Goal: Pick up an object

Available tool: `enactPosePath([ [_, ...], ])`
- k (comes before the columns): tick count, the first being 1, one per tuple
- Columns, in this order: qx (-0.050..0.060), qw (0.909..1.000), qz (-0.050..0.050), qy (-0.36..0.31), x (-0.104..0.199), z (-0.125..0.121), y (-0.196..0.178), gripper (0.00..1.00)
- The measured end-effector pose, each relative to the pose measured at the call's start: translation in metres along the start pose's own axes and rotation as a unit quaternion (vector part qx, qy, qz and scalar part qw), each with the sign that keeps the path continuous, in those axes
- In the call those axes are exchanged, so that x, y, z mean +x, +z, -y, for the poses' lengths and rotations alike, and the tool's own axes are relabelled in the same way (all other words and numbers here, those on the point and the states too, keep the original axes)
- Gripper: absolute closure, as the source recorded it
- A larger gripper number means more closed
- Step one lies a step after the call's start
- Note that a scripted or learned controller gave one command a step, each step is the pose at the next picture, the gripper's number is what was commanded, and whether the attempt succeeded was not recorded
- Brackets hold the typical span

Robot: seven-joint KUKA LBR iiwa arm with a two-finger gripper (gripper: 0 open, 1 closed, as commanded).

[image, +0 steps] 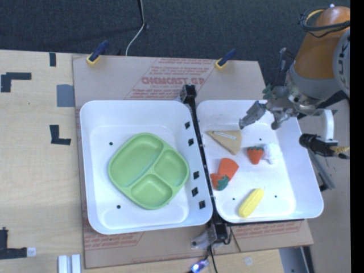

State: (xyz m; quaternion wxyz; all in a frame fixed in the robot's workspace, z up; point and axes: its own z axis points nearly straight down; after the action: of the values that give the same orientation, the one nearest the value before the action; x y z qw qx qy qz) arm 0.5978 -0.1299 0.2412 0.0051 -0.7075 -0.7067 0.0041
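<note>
Spread apart and empty, the two grey fingers of the gripper (264, 118) hang over the far part of the right bin, with nothing between them.

From the left: the left shallow white plastic bin (94, 124) holds a light green plastic plate with three compartments (148, 170), lying flat near its middle. A black divider (196, 147) runs between the two bins.

The right shallow white plastic bin (301, 169) holds a tan wedge-shaped toy slice (225, 140) just below the gripper, an orange toy carrot with a green end (224, 173), a yellow toy corn cob (251, 202) near the front, and a small red toy strawberry (255, 154). Each lies apart from the fingers.
</note>
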Motion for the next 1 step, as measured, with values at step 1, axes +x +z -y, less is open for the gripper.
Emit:
enactPosePath([
  [1, -0.006, 1.0, 0.001, -0.001, 0.0004, -0.002, -0.0063, 0.0],
])
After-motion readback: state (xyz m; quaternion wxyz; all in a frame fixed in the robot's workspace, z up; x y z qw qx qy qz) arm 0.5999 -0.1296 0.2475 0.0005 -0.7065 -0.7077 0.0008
